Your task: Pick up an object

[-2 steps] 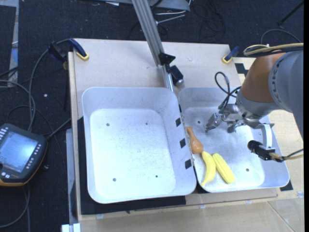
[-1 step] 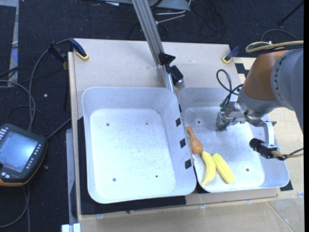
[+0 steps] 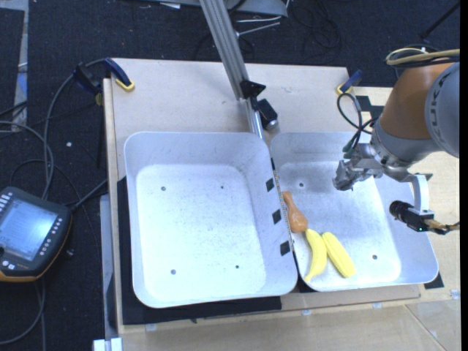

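In the right bin [image 3: 380,229] lie three small objects near its front left corner: an orange-brown spoon-like piece [image 3: 295,214] against the divider, a curved yellow banana [image 3: 316,254], and a yellow corn-like piece [image 3: 338,254] beside it. My gripper [image 3: 345,180] hangs over the back part of the right bin, up and to the right of these objects and apart from them. Nothing shows between its fingertips.
The left bin [image 3: 139,218] sits beside the right one, with black clips along the shared wall [image 3: 278,214]. A slanted metal rail [image 3: 228,39] rises behind the bins. A teach pendant [image 3: 25,229] and cables lie off the bench at left.
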`<state>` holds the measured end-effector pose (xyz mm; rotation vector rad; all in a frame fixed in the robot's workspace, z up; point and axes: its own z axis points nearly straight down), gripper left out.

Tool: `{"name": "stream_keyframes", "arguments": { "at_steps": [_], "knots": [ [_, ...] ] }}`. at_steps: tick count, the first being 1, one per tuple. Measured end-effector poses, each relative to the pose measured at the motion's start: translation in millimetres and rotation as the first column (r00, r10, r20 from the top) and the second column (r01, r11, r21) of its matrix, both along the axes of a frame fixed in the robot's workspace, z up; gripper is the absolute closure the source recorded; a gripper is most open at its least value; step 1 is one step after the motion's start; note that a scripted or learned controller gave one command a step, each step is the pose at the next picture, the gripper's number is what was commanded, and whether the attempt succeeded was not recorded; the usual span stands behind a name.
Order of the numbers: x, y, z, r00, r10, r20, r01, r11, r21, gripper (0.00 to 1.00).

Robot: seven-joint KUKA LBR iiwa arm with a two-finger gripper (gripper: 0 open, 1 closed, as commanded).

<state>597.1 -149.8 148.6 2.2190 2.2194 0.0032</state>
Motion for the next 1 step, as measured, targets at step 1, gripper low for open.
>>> {"name": "stream_keyframes", "arguments": {
  "at_steps": [1],
  "knots": [
    [0.1, 9.1, 57.3, 1.000, 0.001, 0.001, -0.001, 1.000, 0.000, 1.00]
  ]
}}
